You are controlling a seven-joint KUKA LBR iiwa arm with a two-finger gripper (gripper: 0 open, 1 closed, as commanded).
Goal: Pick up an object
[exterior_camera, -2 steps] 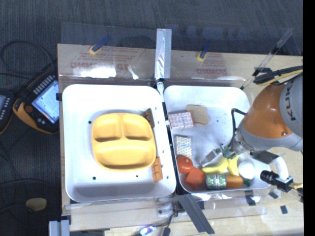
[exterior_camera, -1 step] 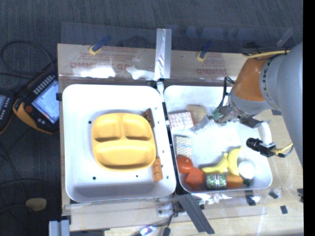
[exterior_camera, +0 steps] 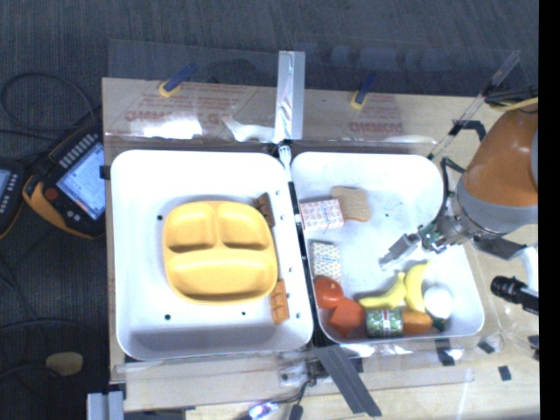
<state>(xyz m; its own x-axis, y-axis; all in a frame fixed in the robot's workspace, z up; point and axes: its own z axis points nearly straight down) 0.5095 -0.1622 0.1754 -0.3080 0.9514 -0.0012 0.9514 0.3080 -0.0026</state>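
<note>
While the arm (exterior_camera: 499, 169) reached in from the right, the gripper (exterior_camera: 409, 247) hung low over the right bin (exterior_camera: 385, 166), just above the banana (exterior_camera: 401, 290). Its fingers (exterior_camera: 394, 251) stood apart, with nothing between them. The banana was yellow, curved, lying near the bin's front right corner, touching a green can (exterior_camera: 383, 322) and beside a white ball (exterior_camera: 437, 302). Two red tomatoes (exterior_camera: 337, 304) sat to its left. Two patterned boxes (exterior_camera: 321, 213) and a tan sponge (exterior_camera: 353, 203) lay farther back. The left bin (exterior_camera: 131, 234) held a yellow divided tray (exterior_camera: 219, 250).
</note>
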